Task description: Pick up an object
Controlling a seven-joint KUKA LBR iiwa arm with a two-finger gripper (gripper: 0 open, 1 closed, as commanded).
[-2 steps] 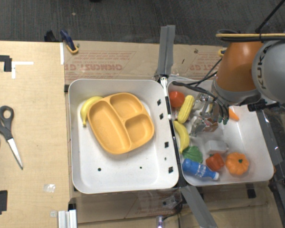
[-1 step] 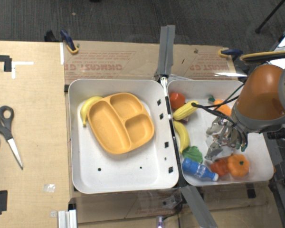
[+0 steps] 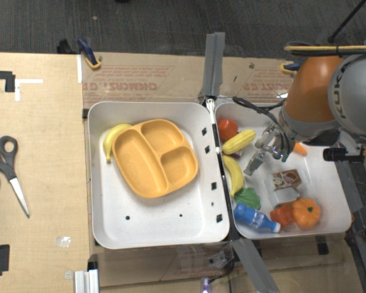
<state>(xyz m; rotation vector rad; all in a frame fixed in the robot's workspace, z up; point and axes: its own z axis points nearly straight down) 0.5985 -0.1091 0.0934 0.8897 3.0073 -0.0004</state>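
On the far left of the wooden bench [image 3: 36, 212] lies a pair of grey-handled scissors [image 3: 11, 170], well apart from the bins.

The left white bin [image 3: 152, 224] holds an orange three-compartment plastic plate [image 3: 154, 157], set at a tilt. A yellow toy banana [image 3: 113, 138] curves against the plate's upper left rim, touching it.

A grey divider strip [image 3: 213, 66] runs down between the two bins.

The right white bin [image 3: 332, 188] contains the objects for picking. Along its left wall, from top to bottom: a small red round item [image 3: 227, 128], a yellow corn-shaped toy [image 3: 238, 141], a second yellow banana [image 3: 234, 173], a green leafy toy [image 3: 247, 198], and a blue bottle with a white end [image 3: 254, 218] lying on its side. Further right lie a small printed packet [image 3: 286, 180], a red toy [image 3: 282, 213] and an orange toy pumpkin [image 3: 306, 212], the last two touching.

The arm's gripper [image 3: 257, 162] hangs over the bin's middle, near the corn and the second banana. Its fingers stand slightly apart, with nothing seen between them. A small orange piece [image 3: 300, 149] lies just beside the wrist.
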